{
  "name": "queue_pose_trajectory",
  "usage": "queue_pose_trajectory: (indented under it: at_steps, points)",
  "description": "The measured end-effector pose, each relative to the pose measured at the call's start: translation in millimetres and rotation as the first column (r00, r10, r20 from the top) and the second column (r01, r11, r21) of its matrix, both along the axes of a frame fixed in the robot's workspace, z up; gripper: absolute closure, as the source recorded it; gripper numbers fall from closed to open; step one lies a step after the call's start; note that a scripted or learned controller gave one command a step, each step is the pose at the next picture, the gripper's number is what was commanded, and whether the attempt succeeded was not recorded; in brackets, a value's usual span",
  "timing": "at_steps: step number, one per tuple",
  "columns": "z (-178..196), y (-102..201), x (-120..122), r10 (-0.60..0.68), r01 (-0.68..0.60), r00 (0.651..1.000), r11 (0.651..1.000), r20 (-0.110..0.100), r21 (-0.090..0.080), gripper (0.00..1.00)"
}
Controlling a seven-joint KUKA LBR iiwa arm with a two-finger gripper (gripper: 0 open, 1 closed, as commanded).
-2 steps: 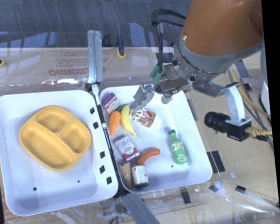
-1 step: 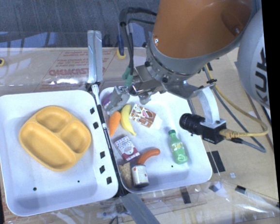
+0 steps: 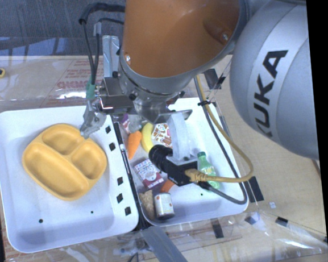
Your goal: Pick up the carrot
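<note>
The carrot (image 3: 134, 143) is a small orange piece lying at the left side of the right bin (image 3: 228, 150), close to the wall between the two bins. A yellow banana (image 3: 147, 137) lies right beside it. My gripper (image 3: 112, 110) hangs under the big orange wrist band, just above and behind the carrot, over the divide between the bins. Its metal parts reach left over the edge of the left bin (image 3: 9, 187). Nothing shows in its grasp. The wrist hides the back of the right bin.
A yellow divided plate (image 3: 64, 160) lies in the left bin. The right bin also holds a printed packet (image 3: 162, 134), a red packet (image 3: 146, 172), a green bottle (image 3: 206, 169), a small can (image 3: 163, 206) and a black and yellow cable (image 3: 214, 180).
</note>
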State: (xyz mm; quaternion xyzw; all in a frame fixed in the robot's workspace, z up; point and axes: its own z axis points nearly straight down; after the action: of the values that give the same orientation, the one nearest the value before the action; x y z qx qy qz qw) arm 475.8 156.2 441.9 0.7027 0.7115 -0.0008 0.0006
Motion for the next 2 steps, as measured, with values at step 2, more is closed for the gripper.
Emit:
queue_pose_trajectory:
  at_steps: [2]
  points:
    - [-192,21,0,0.166,-0.166,0.986,0.986,-0.006,0.000,0.00]
